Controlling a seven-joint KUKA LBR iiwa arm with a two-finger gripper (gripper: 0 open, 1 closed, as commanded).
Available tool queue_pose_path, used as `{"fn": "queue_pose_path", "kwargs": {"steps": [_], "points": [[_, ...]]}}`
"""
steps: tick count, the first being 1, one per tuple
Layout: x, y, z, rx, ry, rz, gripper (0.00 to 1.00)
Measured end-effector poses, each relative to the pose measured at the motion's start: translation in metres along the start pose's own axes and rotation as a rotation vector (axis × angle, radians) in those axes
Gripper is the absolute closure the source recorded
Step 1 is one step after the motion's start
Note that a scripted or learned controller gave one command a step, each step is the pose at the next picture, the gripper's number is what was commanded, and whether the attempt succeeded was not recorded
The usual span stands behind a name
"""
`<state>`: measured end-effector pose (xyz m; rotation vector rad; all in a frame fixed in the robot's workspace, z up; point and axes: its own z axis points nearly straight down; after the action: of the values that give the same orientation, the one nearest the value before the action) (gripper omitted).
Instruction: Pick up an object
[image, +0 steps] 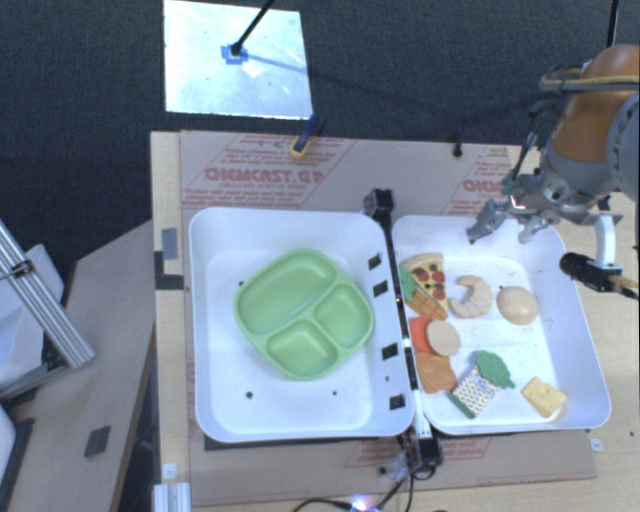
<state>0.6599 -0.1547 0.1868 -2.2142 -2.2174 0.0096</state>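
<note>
The right bin (570, 300) holds toy food: a pizza slice (424, 272), a croissant (472, 296), a tan bun (517, 304), a round white-and-red piece (440, 337), an orange piece (435, 372), a green leafy piece (494, 366), a small patterned packet (473, 394) and a yellow cheese wedge (543, 396). My gripper (508, 226) hangs open above the bin's far edge, fingers spread, with nothing between them. It is behind and above the croissant and bun.
The left bin (215, 400) holds a green divided plate (303, 313). A black divider with clips (392, 300) runs between the bins. A shiny metal sheet (238, 60) lies at the back. A metal frame (40, 310) stands at the left.
</note>
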Motion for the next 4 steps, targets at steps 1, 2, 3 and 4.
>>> {"fn": "queue_pose_path", "kwargs": {"steps": [1, 2, 3, 4], "points": [[0.000, 0.003, -0.007, -0.012, -0.002, -0.002, 0.00], [0.010, 0.007, 0.044, -0.009, -0.001, -0.004, 0.00], [0.011, 0.007, 0.096, -0.008, -0.001, -0.005, 0.00], [0.011, 0.009, 0.081, -0.016, -0.003, -0.007, 1.00]]}}
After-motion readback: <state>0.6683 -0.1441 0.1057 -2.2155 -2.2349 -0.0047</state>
